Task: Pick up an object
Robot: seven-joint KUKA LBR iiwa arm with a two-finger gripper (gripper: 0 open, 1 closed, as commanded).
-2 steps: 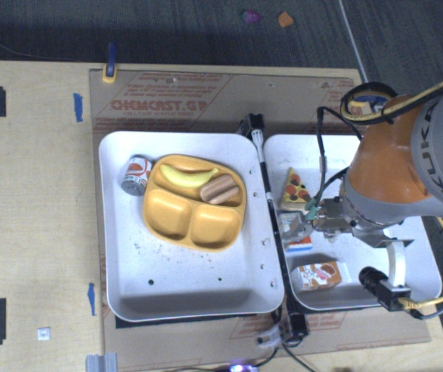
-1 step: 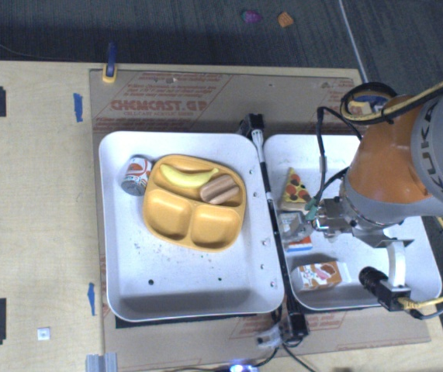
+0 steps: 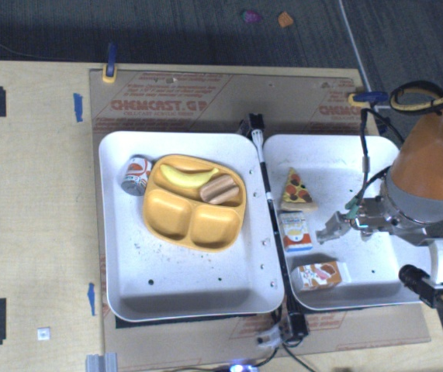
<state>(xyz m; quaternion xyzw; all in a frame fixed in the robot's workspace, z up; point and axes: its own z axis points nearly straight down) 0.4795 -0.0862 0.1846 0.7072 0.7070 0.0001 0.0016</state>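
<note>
In the right bin (image 3: 376, 155) lie a pizza slice toy (image 3: 297, 188), a small white and orange carton (image 3: 295, 231) and a brown and white packet (image 3: 319, 274). They lie in a column along the bin's left side. My gripper (image 3: 336, 225) hangs over the middle of this bin, just right of the carton and above the packet. Nothing shows in its grasp. The orange-banded wrist (image 3: 430, 169) rises behind it at the right.
The left bin (image 3: 120, 270) holds a yellow divided plate (image 3: 194, 223) with a banana (image 3: 184, 177) and a hot dog (image 3: 219, 190) in it. A small can (image 3: 136, 174) lies beside the plate's left rim. Cables (image 3: 415, 95) run at the back right.
</note>
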